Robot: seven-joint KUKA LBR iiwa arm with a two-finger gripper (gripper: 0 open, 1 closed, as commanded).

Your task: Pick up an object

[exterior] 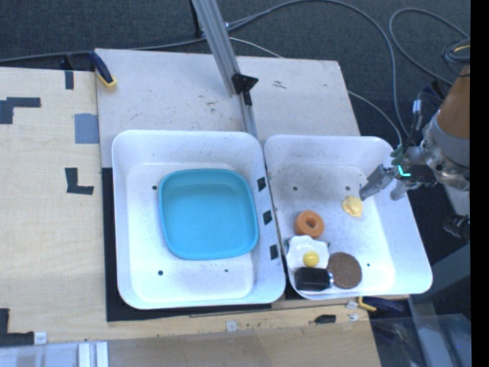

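The right bin [382,155] holds an orange doughnut ring [309,223], a small yellow piece [352,206], a white fried egg with a yellow yolk [309,252], a brown round cookie [344,270] and a black block [312,279]. My gripper [387,182] hangs over the right bin's right side, just right of the yellow piece. Its two fingers are spread apart and nothing sits between them. The arm comes in from the right edge.
A blue square plate [208,212] lies in the left bin [130,205]. A grey metal pole [221,44] slants over the bench behind the bins. Cables [367,21] trail on the dark floor at the back right.
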